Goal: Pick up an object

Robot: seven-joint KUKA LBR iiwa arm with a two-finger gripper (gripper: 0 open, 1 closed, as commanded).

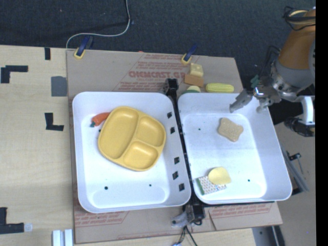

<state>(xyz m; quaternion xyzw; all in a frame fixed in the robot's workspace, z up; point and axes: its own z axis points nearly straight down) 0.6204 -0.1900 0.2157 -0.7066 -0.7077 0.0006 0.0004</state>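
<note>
In the right bin (256,152) lie a tan bread-like piece (230,129) near the back and a yellow round piece (220,176) on a green and white packet (207,186) at the front left. My gripper (252,100) hangs over the bin's back right edge, up and to the right of the tan piece. Its two fingers (239,102) stand apart with nothing between them. The left bin (87,152) holds a yellow divided plate (131,138) and an orange carrot-like piece (100,118) tucked at the plate's left.
Behind the bins on the cardboard sit a tan block (194,79), a small yellow cube (196,68), a corn cob (219,87) and a pale green piece (192,89). Clamps (79,51) hold the cardboard's back edge. A black divider (177,132) runs between the bins.
</note>
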